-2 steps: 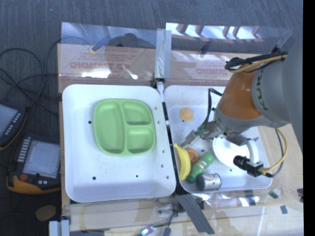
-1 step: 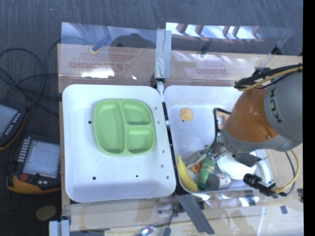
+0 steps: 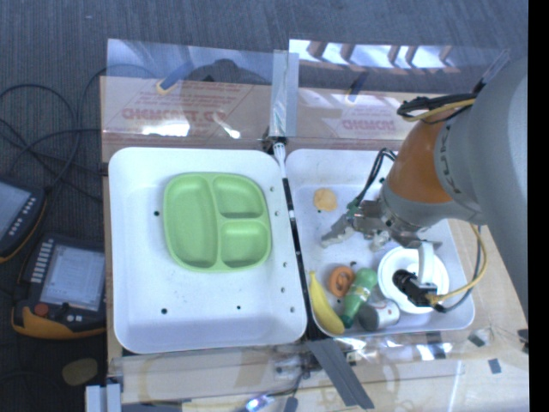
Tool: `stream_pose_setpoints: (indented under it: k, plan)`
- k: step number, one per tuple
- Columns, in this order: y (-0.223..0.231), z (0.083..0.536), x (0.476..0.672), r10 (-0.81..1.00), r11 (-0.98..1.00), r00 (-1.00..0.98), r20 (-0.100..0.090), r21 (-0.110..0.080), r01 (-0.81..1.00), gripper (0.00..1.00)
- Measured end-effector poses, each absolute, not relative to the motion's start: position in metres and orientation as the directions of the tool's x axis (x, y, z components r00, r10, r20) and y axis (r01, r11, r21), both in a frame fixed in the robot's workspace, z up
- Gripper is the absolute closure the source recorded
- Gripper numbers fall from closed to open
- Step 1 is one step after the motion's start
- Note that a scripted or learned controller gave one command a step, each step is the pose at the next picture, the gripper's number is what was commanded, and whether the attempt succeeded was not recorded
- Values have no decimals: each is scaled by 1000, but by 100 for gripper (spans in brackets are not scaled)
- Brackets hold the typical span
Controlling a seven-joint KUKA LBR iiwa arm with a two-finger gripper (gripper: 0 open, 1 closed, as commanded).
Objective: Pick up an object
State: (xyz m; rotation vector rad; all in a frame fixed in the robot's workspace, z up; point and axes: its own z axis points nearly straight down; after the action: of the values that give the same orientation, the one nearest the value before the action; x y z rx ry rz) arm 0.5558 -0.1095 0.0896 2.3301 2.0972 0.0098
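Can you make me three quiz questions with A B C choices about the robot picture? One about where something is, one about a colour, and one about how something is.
1. Where is the green tray?
A. left bin
B. right bin
C. on the floor

2. What colour is the banana?
A. blue
B. yellow
C. pink

3. How does the end effector stand?
A. gripping the tray
B. resting outside both bins
C. over the right bin

Answers: 1 A, the tray lies in the left bin. 2 B, it is clearly yellow. 3 C, it reaches over the right bin's floor.

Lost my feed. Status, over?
Gripper open, nothing held, low in right bin. Cookie just above it. Banana, bottle clustered at near edge. Green tray in left bin.
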Motion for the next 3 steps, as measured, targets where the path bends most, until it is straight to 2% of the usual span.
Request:
stream_pose_setpoints:
  k: [1, 2, 3]
  plan:
    - [-106, 91, 489, 940, 342, -342, -11, 16, 940, 0]
    - [-111, 90, 556, 987, 164, -164, -3, 9, 986, 0]
    - [-111, 90, 491, 978, 206, -206, -6, 13, 978, 0]
